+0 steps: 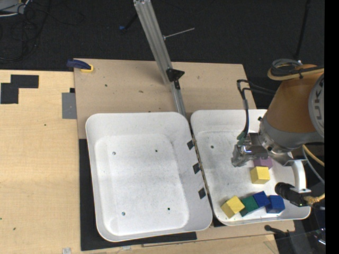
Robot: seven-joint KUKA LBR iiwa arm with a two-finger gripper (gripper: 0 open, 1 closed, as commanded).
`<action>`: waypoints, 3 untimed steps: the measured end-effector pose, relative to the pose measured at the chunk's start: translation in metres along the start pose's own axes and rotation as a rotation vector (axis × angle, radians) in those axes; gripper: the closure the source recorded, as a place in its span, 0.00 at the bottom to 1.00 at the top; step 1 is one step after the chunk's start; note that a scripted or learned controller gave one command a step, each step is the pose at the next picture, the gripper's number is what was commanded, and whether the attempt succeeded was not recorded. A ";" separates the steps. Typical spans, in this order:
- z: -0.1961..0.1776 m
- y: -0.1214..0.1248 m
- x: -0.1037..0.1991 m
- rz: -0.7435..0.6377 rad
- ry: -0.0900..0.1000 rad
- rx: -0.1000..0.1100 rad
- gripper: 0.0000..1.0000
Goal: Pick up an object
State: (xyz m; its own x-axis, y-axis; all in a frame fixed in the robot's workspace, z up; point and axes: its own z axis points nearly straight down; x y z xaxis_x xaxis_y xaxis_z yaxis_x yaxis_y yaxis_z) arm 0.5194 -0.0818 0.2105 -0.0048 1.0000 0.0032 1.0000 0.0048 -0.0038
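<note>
My gripper (242,156) hangs low over the middle of the right bin (214,127), its metal fingers pointing left. Whether they grip anything cannot be made out. Just right of the gripper lies a yellow block (260,174), with a purple block (265,162) partly hidden behind it under the wrist. Along the bin's front edge sit another yellow block (232,206), a green block (250,203) and two blue blocks (261,199) (275,203) close together.
The left bin (106,128) sits beside the right one, joined by black clips (195,168). A slanted aluminium rail (159,49) rises behind the bins. The grey and orange arm (296,110) covers the right bin's far right side.
</note>
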 end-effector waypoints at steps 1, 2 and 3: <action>0.005 0.011 0.059 -0.001 0.000 0.000 1.00; 0.011 0.020 0.109 0.001 -0.001 0.000 1.00; -0.005 0.024 0.160 0.001 -0.002 -0.002 1.00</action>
